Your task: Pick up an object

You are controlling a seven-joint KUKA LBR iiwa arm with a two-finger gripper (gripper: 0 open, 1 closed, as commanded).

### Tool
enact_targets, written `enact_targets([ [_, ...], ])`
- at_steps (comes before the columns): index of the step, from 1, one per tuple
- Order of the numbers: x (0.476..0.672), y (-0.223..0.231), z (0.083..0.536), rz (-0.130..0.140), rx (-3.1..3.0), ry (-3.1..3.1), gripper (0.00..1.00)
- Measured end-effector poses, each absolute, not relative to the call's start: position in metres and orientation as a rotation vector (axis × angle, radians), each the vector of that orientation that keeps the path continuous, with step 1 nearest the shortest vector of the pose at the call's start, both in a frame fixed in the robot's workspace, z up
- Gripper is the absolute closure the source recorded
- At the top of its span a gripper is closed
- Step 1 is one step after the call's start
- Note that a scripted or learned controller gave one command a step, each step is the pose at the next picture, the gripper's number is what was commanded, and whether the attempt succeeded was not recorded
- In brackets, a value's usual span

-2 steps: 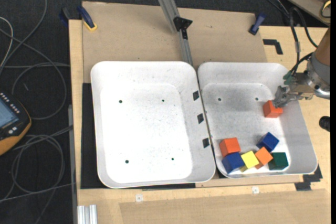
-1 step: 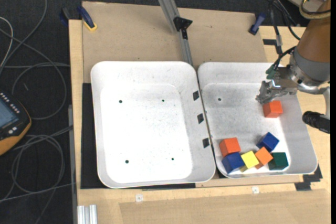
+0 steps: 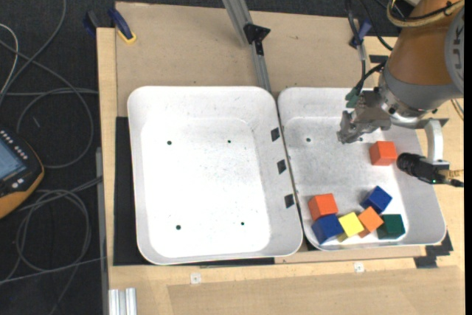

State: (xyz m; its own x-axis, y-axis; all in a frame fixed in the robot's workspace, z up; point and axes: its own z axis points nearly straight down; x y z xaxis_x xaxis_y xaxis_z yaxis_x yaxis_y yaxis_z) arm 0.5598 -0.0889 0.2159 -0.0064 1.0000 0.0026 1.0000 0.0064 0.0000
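Observation:
The gripper [image 3: 348, 133] hangs over the back part of the right bin [image 3: 324, 103], its tip close above the bin floor with nothing seen between its fingers. An orange block [image 3: 383, 153] lies just to its right and slightly nearer. Along the bin's front edge sits a cluster: an orange block [image 3: 322, 204], a blue block [image 3: 327, 228], a yellow block [image 3: 351, 224], a small orange block [image 3: 370, 218], a blue block [image 3: 378, 198] and a dark green block [image 3: 392, 226].
The left bin [image 3: 147, 114] lies beside the right one, with black clips [image 3: 281, 166] along the shared rim. A slanted metal pole [image 3: 234, 4] rises behind the bins. Blue clamps [image 3: 122, 26] sit on the bench's back edge. Cables lie on the floor.

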Motion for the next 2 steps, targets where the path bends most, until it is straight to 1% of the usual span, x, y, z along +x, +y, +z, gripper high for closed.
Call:
enact_targets([
  [1, 0.571, -0.044, 0.227, -0.005, -2.214, -2.229, 1.0],
  [2, 0.594, 0.007, 0.233, -0.006, -2.214, -2.23, 1.0],
])
